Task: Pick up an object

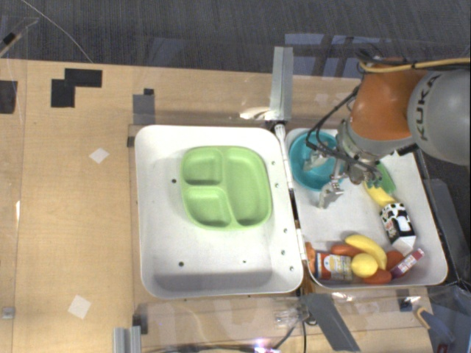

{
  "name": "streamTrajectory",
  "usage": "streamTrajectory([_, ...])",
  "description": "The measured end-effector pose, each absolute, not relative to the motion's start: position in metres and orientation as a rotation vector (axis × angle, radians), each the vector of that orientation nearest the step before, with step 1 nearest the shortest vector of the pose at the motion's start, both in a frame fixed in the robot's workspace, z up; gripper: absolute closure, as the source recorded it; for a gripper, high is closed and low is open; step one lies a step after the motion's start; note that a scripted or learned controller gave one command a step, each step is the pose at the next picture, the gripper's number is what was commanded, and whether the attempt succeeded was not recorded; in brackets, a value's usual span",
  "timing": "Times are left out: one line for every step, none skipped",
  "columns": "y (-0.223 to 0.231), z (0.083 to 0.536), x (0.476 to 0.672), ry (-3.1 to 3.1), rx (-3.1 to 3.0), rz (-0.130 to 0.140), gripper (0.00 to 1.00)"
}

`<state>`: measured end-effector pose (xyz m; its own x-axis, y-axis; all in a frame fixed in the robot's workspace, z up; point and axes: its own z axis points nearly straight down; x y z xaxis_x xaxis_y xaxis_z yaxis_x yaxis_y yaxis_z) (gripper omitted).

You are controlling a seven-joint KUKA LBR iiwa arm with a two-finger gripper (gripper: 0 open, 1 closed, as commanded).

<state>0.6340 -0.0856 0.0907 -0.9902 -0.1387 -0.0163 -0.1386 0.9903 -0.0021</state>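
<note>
Wooden bench (66, 219) with two white bins, seen from above.
My gripper (333, 191) hangs right of centre over the right bin (434, 267), beside the blue bowl (305, 169); grip state unclear.

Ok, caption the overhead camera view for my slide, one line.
KUKA arm's gripper hovers in the right bin beside a blue bowl; green divided tray fills the left bin.

two white bins (158, 271), one green tray (224, 186), one blue bowl (305, 164), one banana (368, 247)
</note>
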Motion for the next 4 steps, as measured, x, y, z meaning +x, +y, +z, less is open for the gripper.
streamTrajectory([-0.086,0.091,0.612,3.12,-0.157,-0.002,0.0])
streamTrajectory([-0.084,0.091,0.616,3.119,-0.192,-0.005,0.0])
streamTrajectory([-0.085,0.091,0.624,3.126,-0.016,0.001,0.0])
streamTrajectory([-0.082,0.091,0.642,3.127,0.011,0.001,0.0])
